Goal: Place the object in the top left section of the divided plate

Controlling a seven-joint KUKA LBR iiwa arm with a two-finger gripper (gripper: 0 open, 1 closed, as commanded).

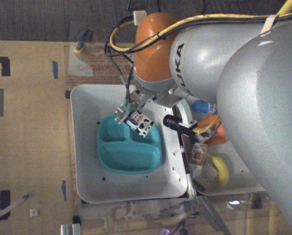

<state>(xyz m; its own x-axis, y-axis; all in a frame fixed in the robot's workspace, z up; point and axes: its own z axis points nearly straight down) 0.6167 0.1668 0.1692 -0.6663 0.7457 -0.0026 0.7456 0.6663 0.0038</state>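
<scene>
Jaws pinch a small white card with black spots. Going big to small: the grey arm leans over the white bin, so the card hangs above the teal divided plate, likely ready to drop.

The teal plastic divided plate lies in the left shallow white bin, near its middle. The tool hangs over the plate's upper edge, with a small black-and-white patterned box just below it, over the plate's upper right section. In the right white bin, beside the dividing wall, lie a yellow rounded object, an orange packet and a blue bottle, close together.
</scene>
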